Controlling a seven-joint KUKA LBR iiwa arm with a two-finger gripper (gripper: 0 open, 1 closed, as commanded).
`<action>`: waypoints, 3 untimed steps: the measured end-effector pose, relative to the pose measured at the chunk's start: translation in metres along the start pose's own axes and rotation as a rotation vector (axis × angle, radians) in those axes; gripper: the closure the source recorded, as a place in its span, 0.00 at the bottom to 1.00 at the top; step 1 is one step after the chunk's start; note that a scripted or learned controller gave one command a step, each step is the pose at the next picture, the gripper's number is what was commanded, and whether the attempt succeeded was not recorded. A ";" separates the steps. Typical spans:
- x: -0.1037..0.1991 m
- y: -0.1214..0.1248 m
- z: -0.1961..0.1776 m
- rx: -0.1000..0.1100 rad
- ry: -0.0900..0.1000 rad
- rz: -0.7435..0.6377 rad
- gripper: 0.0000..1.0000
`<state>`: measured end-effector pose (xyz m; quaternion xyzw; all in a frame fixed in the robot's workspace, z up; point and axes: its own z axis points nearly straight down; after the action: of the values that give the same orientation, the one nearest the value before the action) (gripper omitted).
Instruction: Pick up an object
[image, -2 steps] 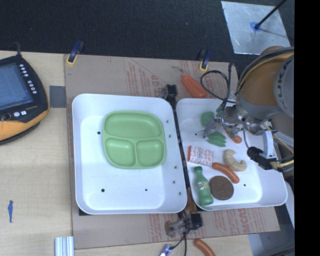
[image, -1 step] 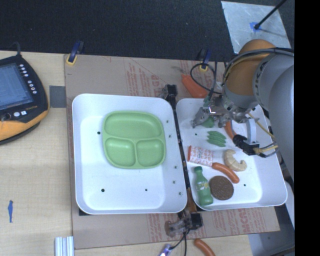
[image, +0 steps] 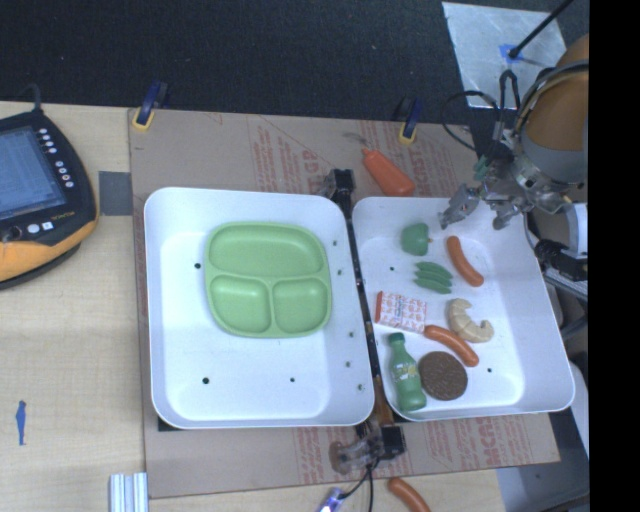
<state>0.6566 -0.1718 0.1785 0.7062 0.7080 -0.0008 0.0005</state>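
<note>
Two white bins (image: 250, 400) | we log gripper (image: 482, 208) over right bin's far edge, fingers apart, holding nothing | green pepper (image: 415, 238) and sausage (image: 464, 260) just below it.

A divided plate (image: 268, 277) lies in the left bin (image: 175, 390); a bottle (image: 405, 373) stands just left of a cookie (image: 442, 375) in the right bin (image: 535, 395).

A single fixed camera looks down on the desk (image: 70, 340) from above, at a slant, far enough back to take in both white bins whole. The left bin (image: 180, 380) sits near the frame's centre, the right bin (image: 530, 330) beside it, and the arm (image: 555, 120) enters beyond the right bin at upper right.
</note>
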 end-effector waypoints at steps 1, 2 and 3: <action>-0.020 -0.014 0.089 0.007 0.001 -0.001 0.00; -0.021 -0.013 0.076 0.005 0.000 -0.004 1.00; 0.040 -0.023 0.086 0.004 0.001 -0.004 1.00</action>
<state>0.6332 -0.1317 0.0927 0.7046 0.7096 -0.0018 -0.0013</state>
